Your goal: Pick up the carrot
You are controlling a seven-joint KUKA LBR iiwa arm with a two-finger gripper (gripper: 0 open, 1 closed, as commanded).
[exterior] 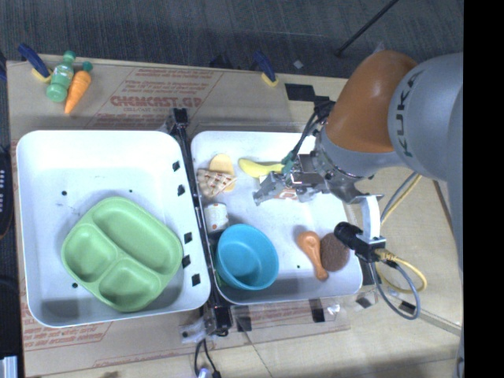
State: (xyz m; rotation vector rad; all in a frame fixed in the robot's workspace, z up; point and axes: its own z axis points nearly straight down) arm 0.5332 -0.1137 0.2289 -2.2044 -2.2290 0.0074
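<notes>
The carrot (76, 90), orange with a green top, lies on the cardboard bench top at the far left, outside both bins and beside a green toy bottle (59, 79). My gripper (272, 189) hangs low over the right bin (346, 286), near its middle and just below a yellow banana (260, 166). It is far from the carrot, and nothing shows in its grasp. The grey arm with its orange band comes in from the right and covers the bin's upper right corner.
The right bin also holds a waffle-like piece (216, 182), a small white cup (215, 213), a blue bowl (246, 257), an orange-brown drumstick shape (313, 250) and a brown lump (335, 253). A green divided plate (122, 252) lies in the left bin (31, 156).
</notes>
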